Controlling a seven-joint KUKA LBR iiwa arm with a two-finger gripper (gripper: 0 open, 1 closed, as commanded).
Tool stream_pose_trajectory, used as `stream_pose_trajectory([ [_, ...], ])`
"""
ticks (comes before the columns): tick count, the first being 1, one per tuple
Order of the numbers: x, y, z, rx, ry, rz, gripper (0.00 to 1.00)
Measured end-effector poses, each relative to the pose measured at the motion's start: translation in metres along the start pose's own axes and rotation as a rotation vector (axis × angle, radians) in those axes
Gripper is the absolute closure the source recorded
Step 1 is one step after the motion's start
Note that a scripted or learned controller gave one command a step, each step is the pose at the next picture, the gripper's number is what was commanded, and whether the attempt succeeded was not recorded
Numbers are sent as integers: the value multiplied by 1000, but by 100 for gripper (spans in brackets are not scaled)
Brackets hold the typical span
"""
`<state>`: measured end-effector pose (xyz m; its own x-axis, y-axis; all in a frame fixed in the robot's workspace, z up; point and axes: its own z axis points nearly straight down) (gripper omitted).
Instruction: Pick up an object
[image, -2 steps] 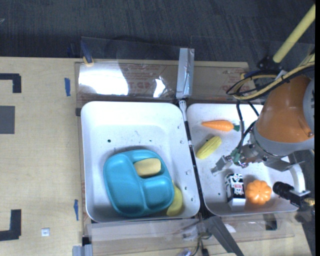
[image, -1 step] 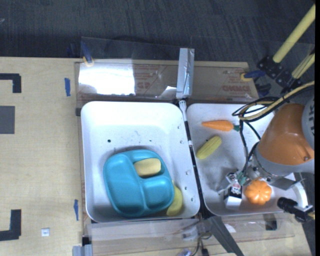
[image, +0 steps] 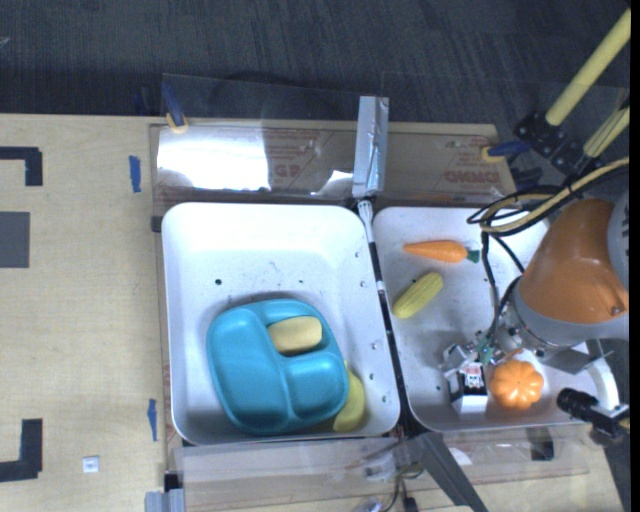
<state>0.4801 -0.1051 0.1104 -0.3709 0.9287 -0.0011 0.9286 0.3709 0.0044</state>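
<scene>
Gripper (image: 468, 385) low in the right bin (image: 430, 415), finger spread impossible to tell. Small orange pumpkin (image: 516, 384) touching its right side; corn cob (image: 417, 295) and carrot (image: 437, 251) farther up.

Bright overhead light, glare on acrylic panel (image: 240, 160)

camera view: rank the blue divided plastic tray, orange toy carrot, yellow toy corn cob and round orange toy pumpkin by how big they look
1. Blue divided plastic tray, far the largest.
2-4. Orange toy carrot, yellow toy corn cob and round orange toy pumpkin look too alike to rank.
</scene>
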Motion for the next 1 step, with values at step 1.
stream_pose_trajectory([
  [1, 26, 92, -139, 0, 0, 246, 100],
])
